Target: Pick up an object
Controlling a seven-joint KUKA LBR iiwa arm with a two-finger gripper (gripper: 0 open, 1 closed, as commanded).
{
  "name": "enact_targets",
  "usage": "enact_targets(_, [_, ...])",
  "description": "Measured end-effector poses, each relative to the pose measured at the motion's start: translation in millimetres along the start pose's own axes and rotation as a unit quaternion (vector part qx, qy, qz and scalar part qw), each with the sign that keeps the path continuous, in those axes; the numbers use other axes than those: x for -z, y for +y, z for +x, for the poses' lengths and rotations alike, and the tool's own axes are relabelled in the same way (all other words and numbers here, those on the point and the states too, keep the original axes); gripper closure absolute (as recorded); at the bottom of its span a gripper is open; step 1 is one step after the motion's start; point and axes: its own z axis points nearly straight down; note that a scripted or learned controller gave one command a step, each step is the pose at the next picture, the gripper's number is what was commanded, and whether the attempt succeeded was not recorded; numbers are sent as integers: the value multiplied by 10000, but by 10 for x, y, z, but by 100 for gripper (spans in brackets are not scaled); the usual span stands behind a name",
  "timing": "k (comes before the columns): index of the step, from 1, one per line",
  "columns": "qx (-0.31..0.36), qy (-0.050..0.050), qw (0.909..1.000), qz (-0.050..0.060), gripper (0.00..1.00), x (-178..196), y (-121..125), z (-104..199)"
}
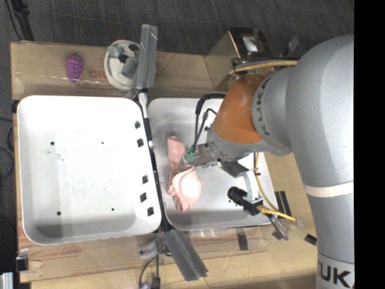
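Overhead slanted view of the bench. We see the grey arm (313, 101), with its orange band (237, 116), reaching in from the right over the right-hand bin (174, 110). The gripper (194, 156) hangs low over the middle of that bin, just beside or touching a pink soft object (183, 182) (crumpled, cloth-like). The object lies on the bin floor near the bin's left wall; its long axis runs roughly from the far side of the bin toward the near side, with the narrower upper end pointing away from us, close to the gripper, and the broader rounded end lying nearer the front wall. We cannot tell how far the jaws stand apart, nor whether they have hold of anything, since the wrist covers them. The left-hand bin (78, 104) lies alongside, sharing the central divider. Behind the bins, on the brown board, sit a small purple object (74, 67) and a white roll (120, 62)
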Motion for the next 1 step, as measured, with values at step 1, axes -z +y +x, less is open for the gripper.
enact_targets(1, [845,-6,9964,1,100,1062,499,287])
